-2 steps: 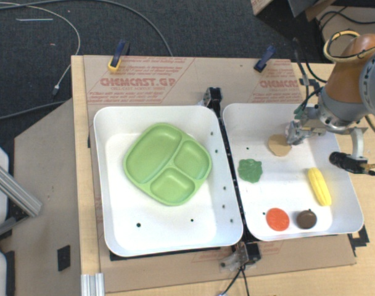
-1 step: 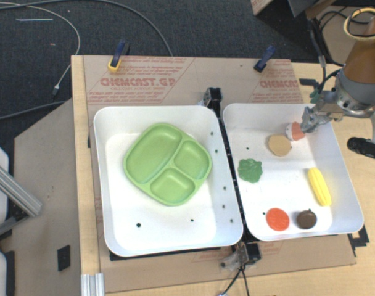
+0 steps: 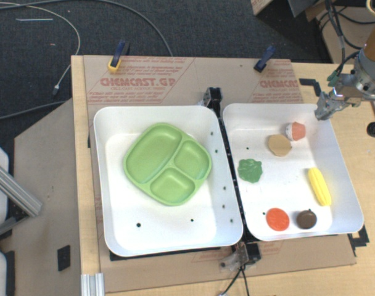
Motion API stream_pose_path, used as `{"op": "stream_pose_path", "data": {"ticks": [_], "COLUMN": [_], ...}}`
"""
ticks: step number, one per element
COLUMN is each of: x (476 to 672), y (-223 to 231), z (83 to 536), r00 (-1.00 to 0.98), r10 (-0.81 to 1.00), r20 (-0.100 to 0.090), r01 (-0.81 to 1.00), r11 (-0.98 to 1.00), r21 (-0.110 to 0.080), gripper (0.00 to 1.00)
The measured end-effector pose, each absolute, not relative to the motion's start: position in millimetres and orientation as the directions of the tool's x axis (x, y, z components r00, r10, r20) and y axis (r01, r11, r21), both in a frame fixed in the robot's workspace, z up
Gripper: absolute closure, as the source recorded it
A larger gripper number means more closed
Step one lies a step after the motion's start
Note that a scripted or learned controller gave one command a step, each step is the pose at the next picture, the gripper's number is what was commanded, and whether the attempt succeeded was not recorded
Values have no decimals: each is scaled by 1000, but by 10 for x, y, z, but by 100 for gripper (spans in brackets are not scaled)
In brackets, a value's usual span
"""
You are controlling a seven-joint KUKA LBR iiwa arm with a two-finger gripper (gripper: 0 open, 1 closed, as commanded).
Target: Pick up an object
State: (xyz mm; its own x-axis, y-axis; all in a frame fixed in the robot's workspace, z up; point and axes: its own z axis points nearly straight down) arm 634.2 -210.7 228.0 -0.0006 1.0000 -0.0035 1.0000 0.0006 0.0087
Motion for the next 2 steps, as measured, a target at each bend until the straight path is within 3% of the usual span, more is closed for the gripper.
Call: {"op": "stream_pose_path", "data": {"ticks": [1, 2], "x": [6353, 6235], "y": [-2107, -1580], "z": [2414, 2505], "r00": [-1, -5], "r10": [1000, 1000], "r20": [-2, 3], "r01": [1000, 1000], "r11": [1, 5], "r21": [5, -2], "gripper": [100, 100]}}
